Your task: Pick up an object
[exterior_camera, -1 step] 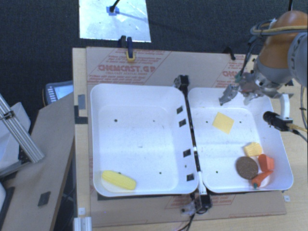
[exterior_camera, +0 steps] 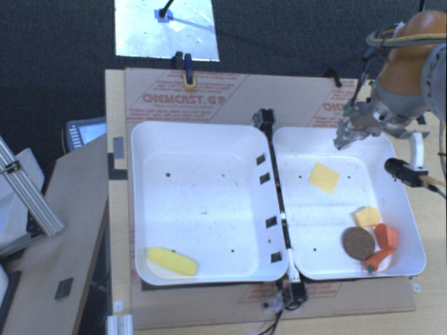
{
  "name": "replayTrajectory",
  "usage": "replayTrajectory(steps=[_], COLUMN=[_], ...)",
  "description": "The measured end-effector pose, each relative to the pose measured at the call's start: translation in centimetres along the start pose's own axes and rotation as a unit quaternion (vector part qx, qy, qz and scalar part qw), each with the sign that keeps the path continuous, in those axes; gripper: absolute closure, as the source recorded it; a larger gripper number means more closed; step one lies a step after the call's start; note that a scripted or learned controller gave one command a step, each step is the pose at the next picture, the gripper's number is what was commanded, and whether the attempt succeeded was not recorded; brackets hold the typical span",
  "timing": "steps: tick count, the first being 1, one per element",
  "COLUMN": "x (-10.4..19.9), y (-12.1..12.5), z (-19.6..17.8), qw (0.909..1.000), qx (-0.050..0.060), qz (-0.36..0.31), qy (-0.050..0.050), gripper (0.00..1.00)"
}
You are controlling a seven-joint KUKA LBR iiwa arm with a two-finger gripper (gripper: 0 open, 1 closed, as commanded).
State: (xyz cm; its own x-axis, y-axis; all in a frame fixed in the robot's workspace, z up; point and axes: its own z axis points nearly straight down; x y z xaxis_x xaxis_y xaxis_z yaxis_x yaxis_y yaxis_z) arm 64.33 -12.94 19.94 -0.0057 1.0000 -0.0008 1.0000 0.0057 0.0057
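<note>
My gripper [exterior_camera: 343,139] hangs over the far edge of the right bin [exterior_camera: 335,271], up and to the right of a flat yellow square [exterior_camera: 324,177]. In that bin's near right corner lie a small yellow block [exterior_camera: 367,216], a brown disc [exterior_camera: 358,243] and an orange carrot-like piece [exterior_camera: 384,246], close together. A yellow corn-like piece [exterior_camera: 172,260] rests in the near left corner of the left bin [exterior_camera: 202,152]. Nothing shows between the gripper's tips, and their gap is too small to read.
A black divider with clips [exterior_camera: 274,187] runs between the two bins. A yellow clamp [exterior_camera: 188,75] sits at the back of the board. A black cable fitting [exterior_camera: 401,169] sticks out at the right bin's right rim. A silvery sheet [exterior_camera: 166,19] lies beyond the bench.
</note>
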Motion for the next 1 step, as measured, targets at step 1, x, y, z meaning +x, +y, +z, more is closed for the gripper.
replayTrajectory(steps=[1], x=[7.07], y=[2.76], z=[-0.55], qw=[1.0], qx=[0.0], qz=[-0.003], qy=[0.002], gripper=[1.0])
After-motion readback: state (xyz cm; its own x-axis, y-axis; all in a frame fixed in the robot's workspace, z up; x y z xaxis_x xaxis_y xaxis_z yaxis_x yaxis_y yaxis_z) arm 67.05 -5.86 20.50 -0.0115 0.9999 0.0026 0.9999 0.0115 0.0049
